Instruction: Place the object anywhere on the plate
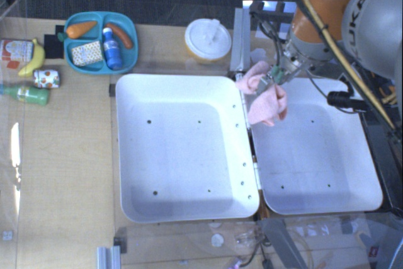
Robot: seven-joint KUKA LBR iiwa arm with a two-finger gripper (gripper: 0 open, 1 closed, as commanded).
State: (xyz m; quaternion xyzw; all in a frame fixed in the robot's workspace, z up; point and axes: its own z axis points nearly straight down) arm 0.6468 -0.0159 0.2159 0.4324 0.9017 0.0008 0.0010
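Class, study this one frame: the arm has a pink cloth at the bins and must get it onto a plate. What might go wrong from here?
1. The pink cloth hangs limp below the gripper and drapes across the seam between the bins; it may snag on the left bin rim.
2. Little cloth looks pinched, so it could slip free in transit.
3. The blue plate already carries toy food, so the cloth may land partly off it.

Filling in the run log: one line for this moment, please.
claw: gripping crumpled pink cloth | cloth: hanging over right white bin's upper-left corner | plate: not reached
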